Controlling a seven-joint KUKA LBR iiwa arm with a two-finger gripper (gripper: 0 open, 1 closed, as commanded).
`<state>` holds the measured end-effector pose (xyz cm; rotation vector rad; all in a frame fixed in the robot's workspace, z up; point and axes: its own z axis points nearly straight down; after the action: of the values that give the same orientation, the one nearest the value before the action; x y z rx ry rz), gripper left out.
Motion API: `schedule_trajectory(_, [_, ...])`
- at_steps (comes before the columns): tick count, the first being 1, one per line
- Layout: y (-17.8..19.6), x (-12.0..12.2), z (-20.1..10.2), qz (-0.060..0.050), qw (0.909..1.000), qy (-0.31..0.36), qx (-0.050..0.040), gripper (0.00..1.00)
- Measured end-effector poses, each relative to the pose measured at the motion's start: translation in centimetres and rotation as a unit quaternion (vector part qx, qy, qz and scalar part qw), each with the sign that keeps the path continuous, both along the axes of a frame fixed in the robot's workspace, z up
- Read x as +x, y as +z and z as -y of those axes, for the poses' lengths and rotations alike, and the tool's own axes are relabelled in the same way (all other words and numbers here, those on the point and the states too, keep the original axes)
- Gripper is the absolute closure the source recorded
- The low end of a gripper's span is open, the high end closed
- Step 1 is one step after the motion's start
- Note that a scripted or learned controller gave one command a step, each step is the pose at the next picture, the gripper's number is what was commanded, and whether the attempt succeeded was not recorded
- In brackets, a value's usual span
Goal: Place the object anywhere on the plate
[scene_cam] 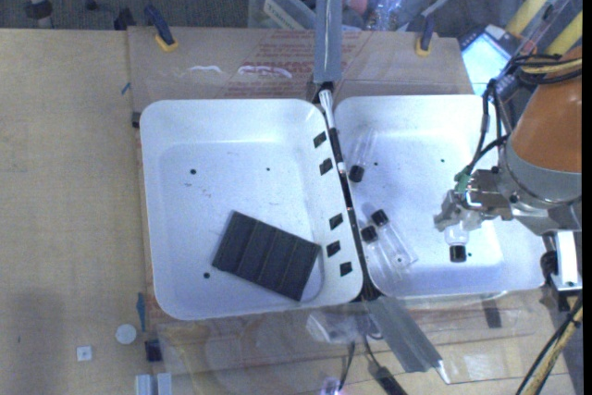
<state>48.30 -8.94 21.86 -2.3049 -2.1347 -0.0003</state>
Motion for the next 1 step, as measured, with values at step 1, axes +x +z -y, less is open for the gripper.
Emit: schedule_trajectory(1, [-3.55,1.02,-6.76,-0.004,0.9909,-0.134,0.0006,1.0])
